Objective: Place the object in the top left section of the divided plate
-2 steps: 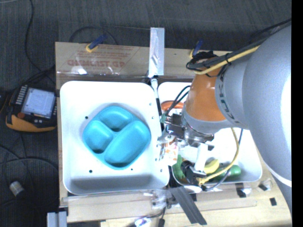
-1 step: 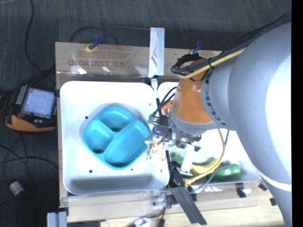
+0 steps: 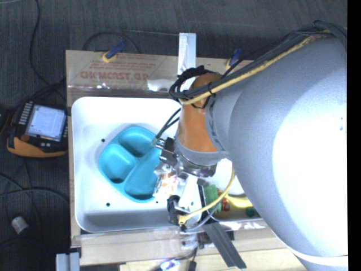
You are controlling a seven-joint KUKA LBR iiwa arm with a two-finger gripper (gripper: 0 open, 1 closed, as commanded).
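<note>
Divided plate [image 3: 128,162], teal blue, three sections, in white bin [image 3: 90,123]

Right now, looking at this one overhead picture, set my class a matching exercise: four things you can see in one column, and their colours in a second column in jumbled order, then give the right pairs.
Things
1. divided plate
2. bin holding the plate
3. band above the arm's wrist
4. clip on the cardboard sheet at the back

Colours
A. orange
B. white
C. turquoise blue
D. blue and yellow

Pairs: 1-C, 2-B, 3-A, 4-D
</note>
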